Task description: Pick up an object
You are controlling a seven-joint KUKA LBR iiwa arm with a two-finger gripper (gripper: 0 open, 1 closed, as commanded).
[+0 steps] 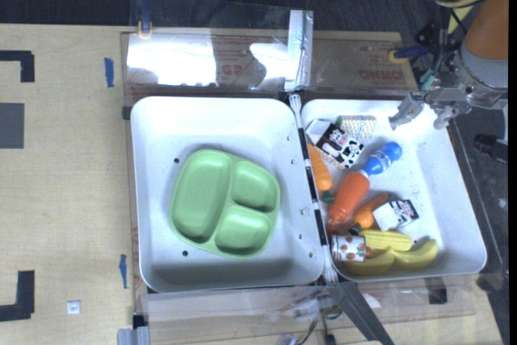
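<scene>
In the right bin [464, 198], the carrot [349, 195] looks light, stiff and smooth, best pinched mid-body, while the released claw [422, 111] hovers nearby.

Divided plate [226, 202] in left bin [149, 125]; toys [363, 198] in right bin [460, 206].

Toy carrot [349, 195] lies tilted among right-bin clutter, seemingly.
</scene>
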